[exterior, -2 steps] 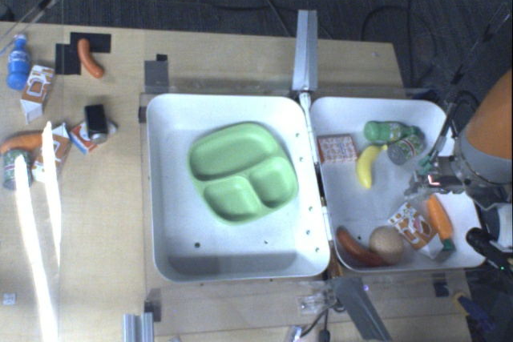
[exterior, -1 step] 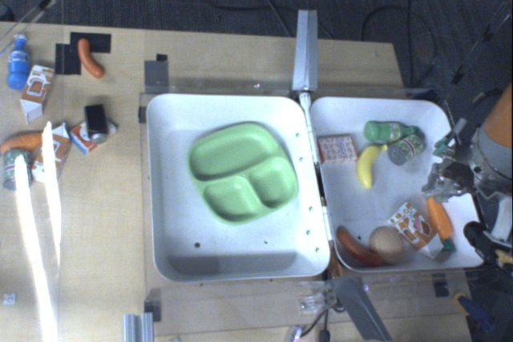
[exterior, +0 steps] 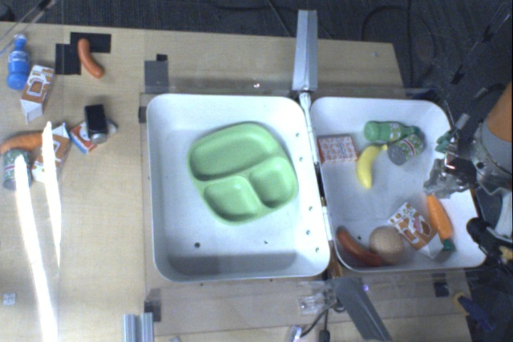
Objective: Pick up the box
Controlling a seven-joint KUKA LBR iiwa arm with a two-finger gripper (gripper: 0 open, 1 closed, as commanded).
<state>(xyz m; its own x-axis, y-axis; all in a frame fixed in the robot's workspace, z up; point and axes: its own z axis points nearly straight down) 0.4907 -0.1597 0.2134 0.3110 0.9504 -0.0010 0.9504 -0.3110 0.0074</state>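
A small flat pink-red box [exterior: 337, 148] lies at the upper left of the right bin [exterior: 385, 104], next to the divider. A brown-and-white carton [exterior: 412, 225] lies tilted in the lower right of that bin. My gripper [exterior: 446, 175] hangs over the bin's right side. It is above the carrot [exterior: 438, 219] and up and to the right of the carton, far to the right of the pink-red box. Nothing shows in its grasp.
A banana [exterior: 366, 165], a green bottle [exterior: 388, 130] and a can [exterior: 406, 147] lie between the pink-red box and my gripper. A potato [exterior: 387, 242] and a red sausage [exterior: 357, 249] lie along the near wall. The left bin [exterior: 164, 172] holds a green divided plate [exterior: 243, 171].
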